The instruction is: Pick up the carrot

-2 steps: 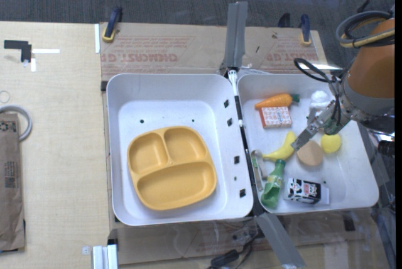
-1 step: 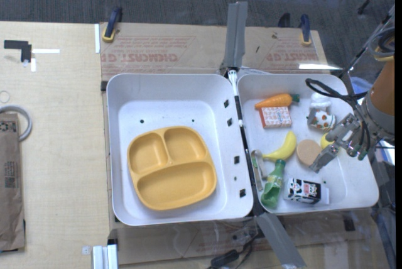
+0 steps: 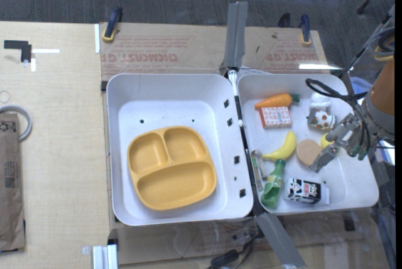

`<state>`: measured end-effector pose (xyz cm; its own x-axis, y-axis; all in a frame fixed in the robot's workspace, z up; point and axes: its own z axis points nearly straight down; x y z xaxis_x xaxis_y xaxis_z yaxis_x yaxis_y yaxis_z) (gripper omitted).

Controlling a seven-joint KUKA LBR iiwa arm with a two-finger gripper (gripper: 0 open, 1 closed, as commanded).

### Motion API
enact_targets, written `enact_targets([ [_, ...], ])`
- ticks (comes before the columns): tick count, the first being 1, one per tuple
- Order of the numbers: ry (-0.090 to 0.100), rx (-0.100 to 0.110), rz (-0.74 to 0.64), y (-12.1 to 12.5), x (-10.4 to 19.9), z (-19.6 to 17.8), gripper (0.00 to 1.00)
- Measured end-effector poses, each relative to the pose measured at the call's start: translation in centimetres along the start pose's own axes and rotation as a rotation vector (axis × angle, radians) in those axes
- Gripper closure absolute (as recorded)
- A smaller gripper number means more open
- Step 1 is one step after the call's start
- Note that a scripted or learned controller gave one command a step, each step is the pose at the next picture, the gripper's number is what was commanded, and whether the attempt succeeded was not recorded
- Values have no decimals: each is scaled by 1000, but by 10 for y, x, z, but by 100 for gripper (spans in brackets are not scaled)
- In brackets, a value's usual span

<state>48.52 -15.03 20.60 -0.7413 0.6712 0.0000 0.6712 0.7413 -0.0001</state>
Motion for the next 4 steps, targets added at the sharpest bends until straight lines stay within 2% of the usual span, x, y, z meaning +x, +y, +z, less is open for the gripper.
enact_targets([
  [4, 0, 0, 0, 0, 0, 0, 0],
])
